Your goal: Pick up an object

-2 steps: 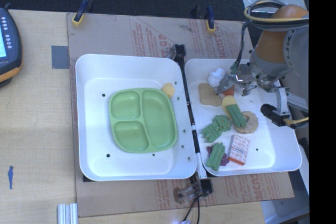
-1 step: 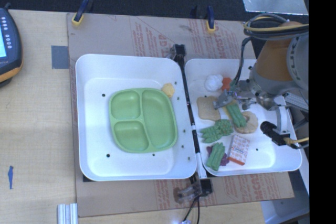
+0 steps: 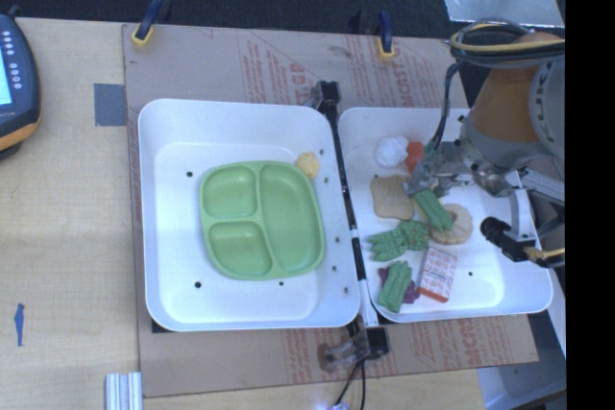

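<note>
the gripper [image 3: 430, 180] hangs low in the right bin [image 3: 500, 298], just above the far end of a green pickle-like piece [image 3: 434, 210] that lies partly on a round cracker [image 3: 457, 225]. how its jaws stand cannot be told. a toast slice [image 3: 390, 197] lies just left. the left bin [image 3: 173, 283] holds a green divided plate [image 3: 259, 219].
</note>
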